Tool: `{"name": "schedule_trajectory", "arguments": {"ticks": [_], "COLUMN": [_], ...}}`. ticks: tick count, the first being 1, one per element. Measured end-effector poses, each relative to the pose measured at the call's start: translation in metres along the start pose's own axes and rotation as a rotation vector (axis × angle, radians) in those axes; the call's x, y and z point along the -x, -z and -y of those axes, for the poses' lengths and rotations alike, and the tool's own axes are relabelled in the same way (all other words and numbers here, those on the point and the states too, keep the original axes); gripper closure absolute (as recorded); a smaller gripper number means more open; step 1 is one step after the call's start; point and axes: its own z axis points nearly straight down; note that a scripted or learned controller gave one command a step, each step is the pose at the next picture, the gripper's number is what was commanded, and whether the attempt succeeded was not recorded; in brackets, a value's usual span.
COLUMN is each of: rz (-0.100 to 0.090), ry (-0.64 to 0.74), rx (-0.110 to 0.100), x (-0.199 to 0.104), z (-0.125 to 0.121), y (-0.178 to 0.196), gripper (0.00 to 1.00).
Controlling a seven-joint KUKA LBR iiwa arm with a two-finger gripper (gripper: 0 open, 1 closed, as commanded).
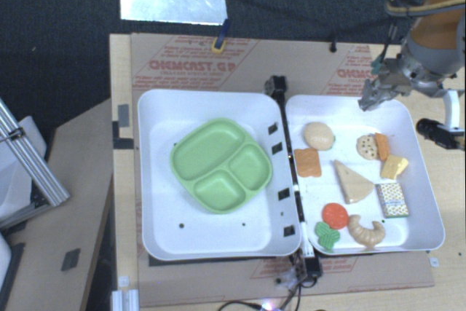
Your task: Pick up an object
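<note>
Toy food pieces are lying in the right bin — bun, cookie, cheese wedge. I'm hovering the gripper over the far rim, nothing held; its grip state I cannot tell. Next I'm needing to descend onto one piece.

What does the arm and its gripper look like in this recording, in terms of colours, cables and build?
The arm is grey with a wide orange band above the wrist. Dark cables loop beside that band. The gripper is a small grey metal assembly with a bit of teal on its side.
</note>
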Motion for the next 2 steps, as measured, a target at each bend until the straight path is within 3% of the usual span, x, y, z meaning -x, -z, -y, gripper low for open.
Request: {"name": "schedule_trajectory", "arguments": {"ticks": [1,2], "rz": [0.000,0.001], "ry": [-0.001,-0.002], "rx": [-0.003,0.000], "x": [-0.045,-0.064], "z": [-0.013,-0.034], "y": [-0.011,-0.001], "gripper": [1.00,1.00]}}
